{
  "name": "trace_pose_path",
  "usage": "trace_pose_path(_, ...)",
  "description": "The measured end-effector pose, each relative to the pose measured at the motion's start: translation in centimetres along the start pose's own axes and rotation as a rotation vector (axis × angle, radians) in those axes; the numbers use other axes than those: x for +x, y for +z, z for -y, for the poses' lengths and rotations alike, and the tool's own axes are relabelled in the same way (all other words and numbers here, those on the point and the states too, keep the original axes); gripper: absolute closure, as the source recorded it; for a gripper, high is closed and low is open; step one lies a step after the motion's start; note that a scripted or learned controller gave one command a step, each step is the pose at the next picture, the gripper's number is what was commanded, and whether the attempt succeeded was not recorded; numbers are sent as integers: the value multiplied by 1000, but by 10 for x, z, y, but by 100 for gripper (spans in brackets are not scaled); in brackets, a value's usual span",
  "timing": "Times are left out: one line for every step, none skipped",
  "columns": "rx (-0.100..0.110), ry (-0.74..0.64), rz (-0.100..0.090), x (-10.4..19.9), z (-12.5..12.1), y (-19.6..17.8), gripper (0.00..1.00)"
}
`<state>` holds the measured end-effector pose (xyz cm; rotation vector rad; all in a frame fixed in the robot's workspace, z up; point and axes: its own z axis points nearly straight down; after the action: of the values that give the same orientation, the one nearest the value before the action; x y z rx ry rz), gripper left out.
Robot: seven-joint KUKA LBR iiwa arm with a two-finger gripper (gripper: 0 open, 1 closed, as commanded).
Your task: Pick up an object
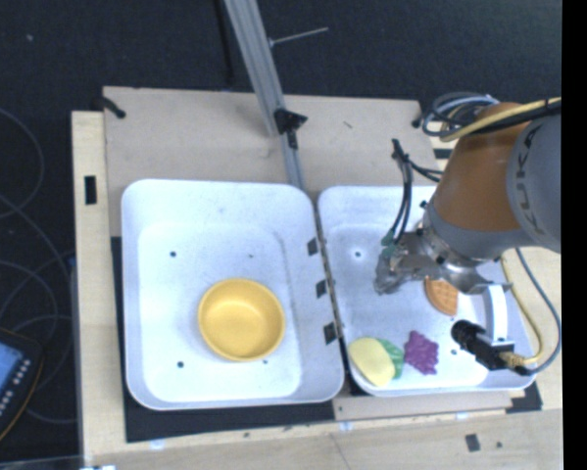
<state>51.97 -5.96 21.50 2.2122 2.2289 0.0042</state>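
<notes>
Robotics lab: bench [175,135] with white bins [156,262], loose cables [19,223], camera pole [259,57].

You are looking down at a flat, pale tan wooden bench [195,130]. Two shallow white plastic bins rest directly on it, side by side and touching: the left bin [156,223] and the right bin [357,213]. A dark mat [224,416] lies beneath them.
</notes>
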Motion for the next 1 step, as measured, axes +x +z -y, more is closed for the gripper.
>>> trace_pose_path(1,-2,-1,61,-6,-4,100)
